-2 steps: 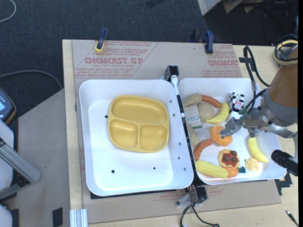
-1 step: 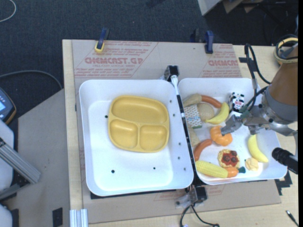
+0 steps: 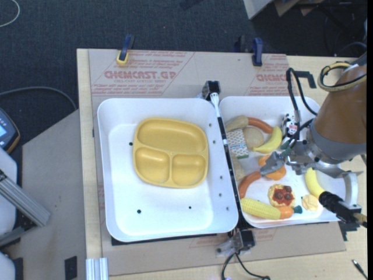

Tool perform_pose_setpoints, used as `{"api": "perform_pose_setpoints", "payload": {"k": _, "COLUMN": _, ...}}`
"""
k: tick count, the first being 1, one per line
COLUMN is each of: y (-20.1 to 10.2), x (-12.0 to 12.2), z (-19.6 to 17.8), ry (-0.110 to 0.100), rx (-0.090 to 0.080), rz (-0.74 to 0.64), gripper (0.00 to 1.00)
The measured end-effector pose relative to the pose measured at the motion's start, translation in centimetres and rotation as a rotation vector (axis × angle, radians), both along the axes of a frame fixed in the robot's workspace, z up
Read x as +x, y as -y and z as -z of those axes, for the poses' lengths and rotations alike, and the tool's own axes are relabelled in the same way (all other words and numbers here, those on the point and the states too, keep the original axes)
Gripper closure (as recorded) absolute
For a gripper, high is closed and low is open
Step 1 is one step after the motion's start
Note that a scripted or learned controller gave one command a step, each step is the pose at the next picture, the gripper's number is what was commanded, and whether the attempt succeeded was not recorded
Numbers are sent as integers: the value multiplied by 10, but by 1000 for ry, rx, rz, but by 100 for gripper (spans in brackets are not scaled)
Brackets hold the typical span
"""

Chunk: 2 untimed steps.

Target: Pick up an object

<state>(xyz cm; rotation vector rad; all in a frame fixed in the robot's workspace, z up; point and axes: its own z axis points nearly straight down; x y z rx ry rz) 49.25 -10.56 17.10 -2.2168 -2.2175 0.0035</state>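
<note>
Reaching in from the right, the grey arm [image 3: 344, 118] with its orange band is seen low over the right bin [image 3: 233, 107], and the gripper [image 3: 280, 159] sits among the toy food near that bin's middle. An orange piece [image 3: 272, 167] lies right at the gripper's tip, touching or just under it; whether it is gripped cannot be told, and whether the fingers are apart or together cannot be told either, since the wrist hides them.

In the right bin a yellow banana [image 3: 271, 142] is seen just left of the gripper, with a red-orange sausage [image 3: 260, 123] curving beyond it on the far side. A pale bread-like piece [image 3: 247, 134] and a checked packet [image 3: 237, 142] lie at the far left, close to the bin's left wall. Near the front, a corn cob [image 3: 260, 209] lies beside a small tart with red berries [image 3: 281, 195], and a curved red sausage [image 3: 249, 182] is placed just beyond the cob. A second banana [image 3: 314, 181] is seen to the right of the tart, partly under the arm.

In the left bin [image 3: 116, 156] a yellow divided plate [image 3: 171, 152] is laid flat, towards the far side, well apart from everything in the right bin
</note>
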Motion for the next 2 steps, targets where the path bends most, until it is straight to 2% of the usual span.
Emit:
{"api": "perform_pose_setpoints", "payload": {"k": 1, "y": 2, "x": 5, "z": 60, "ry": 2, "rx": -1, "rz": 1, "gripper": 0}}
{"api": "perform_pose_setpoints", "payload": {"k": 2, "y": 1, "x": 5, "z": 87, "ry": 2, "rx": -1, "rz": 0, "gripper": 0}}
